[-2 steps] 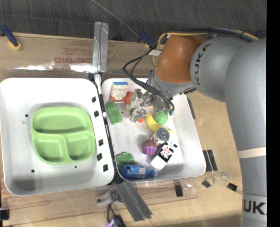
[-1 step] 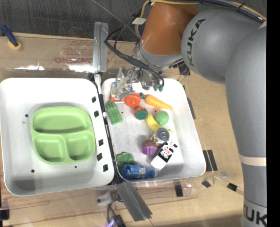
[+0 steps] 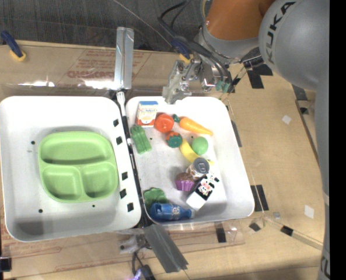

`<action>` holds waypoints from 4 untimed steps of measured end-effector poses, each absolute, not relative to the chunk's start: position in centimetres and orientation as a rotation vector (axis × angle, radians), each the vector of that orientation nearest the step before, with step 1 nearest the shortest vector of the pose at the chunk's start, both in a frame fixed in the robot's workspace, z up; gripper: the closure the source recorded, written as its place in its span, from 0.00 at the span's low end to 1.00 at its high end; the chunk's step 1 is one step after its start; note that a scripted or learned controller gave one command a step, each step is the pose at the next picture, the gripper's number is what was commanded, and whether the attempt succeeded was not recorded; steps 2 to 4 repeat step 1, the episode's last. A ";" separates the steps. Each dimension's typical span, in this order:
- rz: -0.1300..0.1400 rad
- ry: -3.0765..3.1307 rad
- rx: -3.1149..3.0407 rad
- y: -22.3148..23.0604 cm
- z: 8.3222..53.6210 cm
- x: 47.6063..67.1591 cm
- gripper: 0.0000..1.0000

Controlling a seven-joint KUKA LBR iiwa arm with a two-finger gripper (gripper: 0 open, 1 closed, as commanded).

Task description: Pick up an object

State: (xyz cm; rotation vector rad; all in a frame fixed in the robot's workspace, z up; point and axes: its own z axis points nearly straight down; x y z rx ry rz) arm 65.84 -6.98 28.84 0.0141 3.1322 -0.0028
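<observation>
My gripper hangs over the far rim of the right bin, open, with nothing between its fingers. Below it in that bin lie several small things: a white carton, an orange-red tomato, a carrot and a green ridged piece. A yellow banana touches a green lime. Toward the near side are a small can, a purple cup, a black-and-white box and a blue bottle.
The left bin holds a green divided plate. A metal bar stands upright behind the gap between the bins. The arm's orange band and grey link loom over the back right.
</observation>
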 end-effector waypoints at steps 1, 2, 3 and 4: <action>0.002 3.113 -0.434 -2.8 19.0 63.8 1.00; 0.002 3.113 -0.434 -2.8 19.0 63.8 1.00; 0.002 3.113 -0.434 -2.8 19.0 63.8 1.00; 0.002 3.113 -0.434 -2.8 19.0 63.8 1.00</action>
